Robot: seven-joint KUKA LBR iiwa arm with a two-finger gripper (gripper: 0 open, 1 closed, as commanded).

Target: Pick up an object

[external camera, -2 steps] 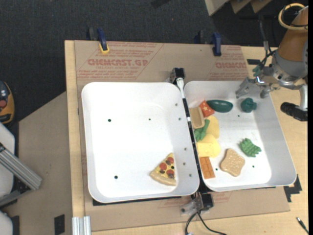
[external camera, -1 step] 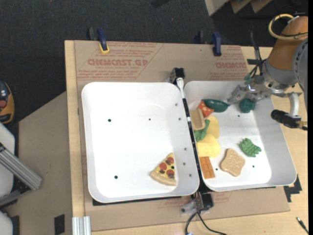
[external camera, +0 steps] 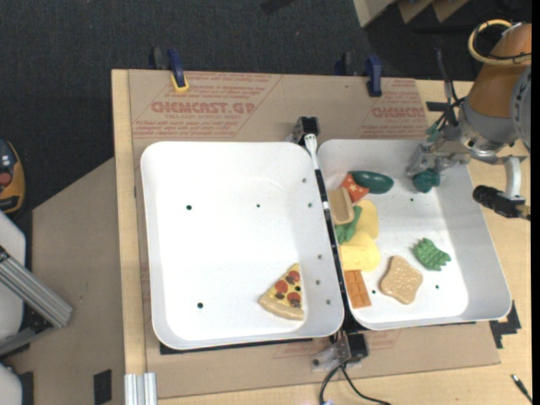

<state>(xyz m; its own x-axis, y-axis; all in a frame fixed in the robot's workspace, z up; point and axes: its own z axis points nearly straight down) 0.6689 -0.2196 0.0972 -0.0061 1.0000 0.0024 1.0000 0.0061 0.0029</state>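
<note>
My gripper (external camera: 424,169) hangs over the back right part of the right bin (external camera: 472,226), reaching in from the right. A small teal-green piece (external camera: 425,180) sits between its fingertips, and the fingers are shut on it. Further left in the same bin lie a dark green oval (external camera: 372,180), a red piece (external camera: 356,189), a tan bun-like piece (external camera: 341,207) and yellow pieces (external camera: 361,241). Near the front are a slice of toast (external camera: 401,280), a leafy green piece (external camera: 431,254) and an orange strip (external camera: 357,289).
The left bin (external camera: 219,226) holds a pizza slice (external camera: 284,294) in its front right corner. A raised divider (external camera: 325,226) separates the two bins. Blue clamps (external camera: 372,76) stand at the board's back edge. A black part (external camera: 498,199) juts in beside the right bin.
</note>
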